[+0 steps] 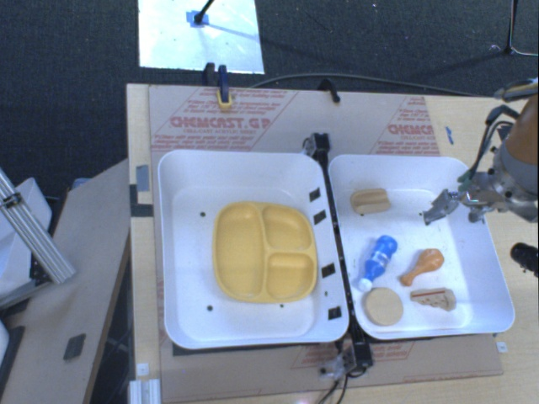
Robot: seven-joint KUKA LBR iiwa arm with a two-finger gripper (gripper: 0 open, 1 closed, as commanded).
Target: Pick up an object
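Observation:
The right bin [480,251] holds several toy foods. A tan bread roll [370,200] lies at its far left and a blue bottle [379,259] lies near the middle. An orange drumstick [421,267] sits right of the bottle. At the front are a round tan biscuit [383,306] and a brown wedge slice [434,299]. My gripper [453,210] hangs over the bin's far right part, right of the roll and above the drumstick. Its fingers are open, with nothing between them.
The left bin [185,183] holds a yellow divided plate [265,251]. A black hinged divider [328,234] runs between the bins. A clamp [221,87] stands at the bench's far edge. A metal rail [34,234] leans at the left.

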